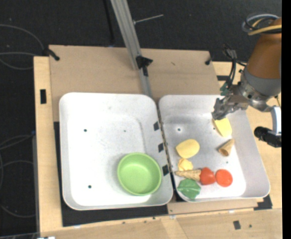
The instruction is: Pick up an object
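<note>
The gripper [220, 114] is over the right bin [252, 156], touching a yellow wedge [223, 127], perhaps cheese; whether it is open, I cannot tell.

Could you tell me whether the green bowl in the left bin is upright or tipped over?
Upright. The green bowl rests on the floor of the left bin, its round opening facing up, and nothing shows inside it.

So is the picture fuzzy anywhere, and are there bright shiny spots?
In the camera view, the gripper looks soft and smeary; the green bowl is sharper; the white bins look bright but speckled, with no strong glare; shadows are faint, and the floor is very dark.
</note>
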Tool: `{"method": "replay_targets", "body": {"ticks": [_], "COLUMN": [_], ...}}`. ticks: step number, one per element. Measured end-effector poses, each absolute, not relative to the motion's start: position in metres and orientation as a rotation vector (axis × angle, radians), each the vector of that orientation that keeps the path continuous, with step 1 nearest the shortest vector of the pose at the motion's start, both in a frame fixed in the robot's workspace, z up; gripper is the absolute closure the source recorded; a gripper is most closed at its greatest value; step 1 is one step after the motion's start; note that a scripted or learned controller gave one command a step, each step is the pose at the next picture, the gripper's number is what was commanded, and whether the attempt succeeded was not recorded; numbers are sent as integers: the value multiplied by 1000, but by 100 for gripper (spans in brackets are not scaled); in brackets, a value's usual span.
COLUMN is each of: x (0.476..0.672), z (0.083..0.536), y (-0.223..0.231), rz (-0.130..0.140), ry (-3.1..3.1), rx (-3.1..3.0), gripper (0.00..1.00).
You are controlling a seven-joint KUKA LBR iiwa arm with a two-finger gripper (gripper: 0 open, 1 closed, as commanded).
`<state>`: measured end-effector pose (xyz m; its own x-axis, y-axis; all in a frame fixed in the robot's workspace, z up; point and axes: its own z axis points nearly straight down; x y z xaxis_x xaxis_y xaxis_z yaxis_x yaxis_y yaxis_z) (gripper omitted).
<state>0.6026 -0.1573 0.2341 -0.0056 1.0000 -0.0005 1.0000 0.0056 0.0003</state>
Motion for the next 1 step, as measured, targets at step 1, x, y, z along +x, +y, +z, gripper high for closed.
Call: {"method": "replay_targets", "body": {"ticks": [1], "x": [596], "z": [226], "y": [-109], "rz": [-1], "ry": [2227], "rx": [2215], "gripper": [100]}}
